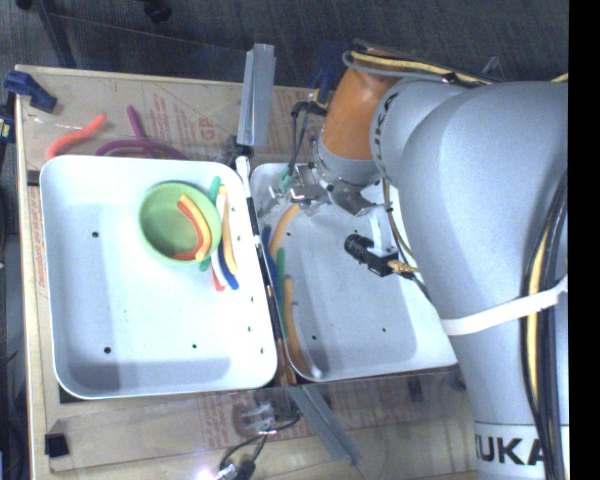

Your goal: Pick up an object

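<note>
Arm (pixel 480 198) enters from right, covering much of right bin (pixel 380 353); gripper (pixel 285 193) sits low at that bin's far-left corner, finger state can't tell. Left bin (pixel 110 318) holds green bowl (pixel 170 223) w/ coloured sticks (pixel 223 253) at its right, far side. Orange stick (pixel 292 323) lies along right bin's left wall.

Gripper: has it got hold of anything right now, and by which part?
Cannot be told. The gripper sits low at the far left corner of the right bin, over some sticks, its tip hidden by the wrist.
</note>
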Motion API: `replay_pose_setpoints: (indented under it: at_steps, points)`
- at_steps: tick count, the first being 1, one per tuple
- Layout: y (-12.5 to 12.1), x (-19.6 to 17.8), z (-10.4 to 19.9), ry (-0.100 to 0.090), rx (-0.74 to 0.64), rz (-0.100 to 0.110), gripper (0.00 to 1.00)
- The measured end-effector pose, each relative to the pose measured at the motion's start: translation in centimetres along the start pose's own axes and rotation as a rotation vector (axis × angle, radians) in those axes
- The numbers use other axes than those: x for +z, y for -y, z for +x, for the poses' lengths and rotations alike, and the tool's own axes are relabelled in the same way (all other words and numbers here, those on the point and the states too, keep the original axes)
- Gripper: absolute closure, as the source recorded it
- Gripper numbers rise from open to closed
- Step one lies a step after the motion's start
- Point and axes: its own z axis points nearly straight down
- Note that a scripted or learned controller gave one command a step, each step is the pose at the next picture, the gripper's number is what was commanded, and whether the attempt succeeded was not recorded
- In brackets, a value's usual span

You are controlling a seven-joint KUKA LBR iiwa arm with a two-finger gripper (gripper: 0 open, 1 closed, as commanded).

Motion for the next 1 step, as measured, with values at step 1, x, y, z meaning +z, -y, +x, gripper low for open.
replay_pose_setpoints:
  at_steps: [1]
  points:
    - [-0.17, -1.0, 0.49, -0.008, -0.006, 0.0, 1.0]
